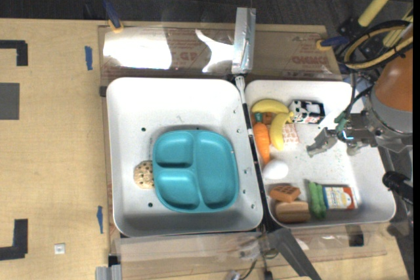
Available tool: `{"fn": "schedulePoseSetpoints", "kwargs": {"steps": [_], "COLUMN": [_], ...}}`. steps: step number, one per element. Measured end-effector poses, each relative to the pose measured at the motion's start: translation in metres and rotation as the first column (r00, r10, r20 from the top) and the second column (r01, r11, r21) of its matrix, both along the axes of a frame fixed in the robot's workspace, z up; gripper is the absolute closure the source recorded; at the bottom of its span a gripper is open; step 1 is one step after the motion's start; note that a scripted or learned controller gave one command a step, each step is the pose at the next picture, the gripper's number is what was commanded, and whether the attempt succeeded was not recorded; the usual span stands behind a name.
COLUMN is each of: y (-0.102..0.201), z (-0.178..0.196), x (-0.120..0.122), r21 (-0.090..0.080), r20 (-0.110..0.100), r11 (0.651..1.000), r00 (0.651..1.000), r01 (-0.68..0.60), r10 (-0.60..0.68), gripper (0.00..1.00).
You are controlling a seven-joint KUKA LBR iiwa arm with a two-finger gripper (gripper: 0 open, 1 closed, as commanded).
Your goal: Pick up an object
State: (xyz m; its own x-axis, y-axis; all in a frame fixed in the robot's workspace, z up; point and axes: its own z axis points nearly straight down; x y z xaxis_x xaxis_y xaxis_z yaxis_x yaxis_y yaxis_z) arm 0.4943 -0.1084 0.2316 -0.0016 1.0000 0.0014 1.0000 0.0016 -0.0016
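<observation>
The right bin (367,206) holds several toy foods. Two yellow bananas (272,108) lie at its far left beside an orange carrot (262,142). A white egg (275,170) sits below them. A black-and-white packet (307,110) lies at the back. A brown waffle piece (284,192), a tan block (292,211), a green item (316,200) and a small carton (338,197) line the front. My gripper (323,141) hangs over the bin's middle right, open, with nothing between its fingers.
The left bin (131,101) carries a teal divided plate (195,169) with a cookie (144,174) at its left edge. A metal divider (243,42) stands behind the bins. Yellow and black cables (374,36) hang at the upper right.
</observation>
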Motion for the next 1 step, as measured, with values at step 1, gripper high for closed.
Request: {"fn": "schedulePoseSetpoints", "kwargs": {"steps": [1], "y": [-0.0185], "z": [-0.1164], "x": [-0.0179], "r21": [0.002], "r20": [-0.008], "r11": [0.996], "r00": [0.996], "r01": [-0.087], "r10": [0.087], "gripper": [0.0]}}
